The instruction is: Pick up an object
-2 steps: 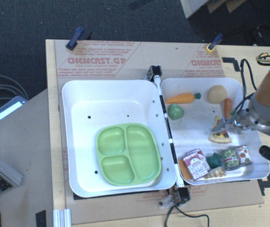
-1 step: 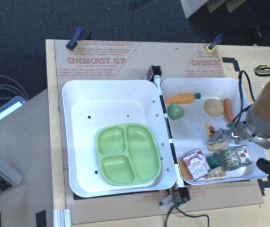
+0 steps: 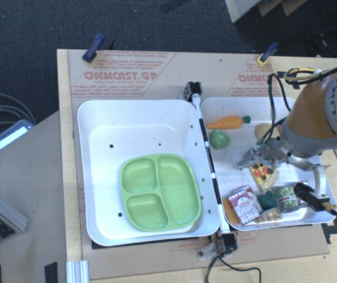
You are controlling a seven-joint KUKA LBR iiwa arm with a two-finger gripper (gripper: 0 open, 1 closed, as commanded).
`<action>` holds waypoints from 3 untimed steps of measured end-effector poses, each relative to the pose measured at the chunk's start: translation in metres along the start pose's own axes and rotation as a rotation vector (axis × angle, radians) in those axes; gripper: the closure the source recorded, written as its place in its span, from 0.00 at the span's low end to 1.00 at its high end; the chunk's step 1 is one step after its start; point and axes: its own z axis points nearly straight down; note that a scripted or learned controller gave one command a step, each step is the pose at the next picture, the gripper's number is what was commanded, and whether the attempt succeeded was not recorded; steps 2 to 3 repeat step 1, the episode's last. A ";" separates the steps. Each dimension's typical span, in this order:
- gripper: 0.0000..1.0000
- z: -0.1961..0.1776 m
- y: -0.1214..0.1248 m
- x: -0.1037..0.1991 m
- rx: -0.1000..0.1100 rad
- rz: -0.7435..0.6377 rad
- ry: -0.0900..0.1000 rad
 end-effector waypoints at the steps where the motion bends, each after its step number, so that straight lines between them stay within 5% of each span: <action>1: 0.00 0.000 -0.033 0.025 0.003 0.001 0.001; 3: 0.00 0.000 -0.033 0.025 0.003 0.001 0.001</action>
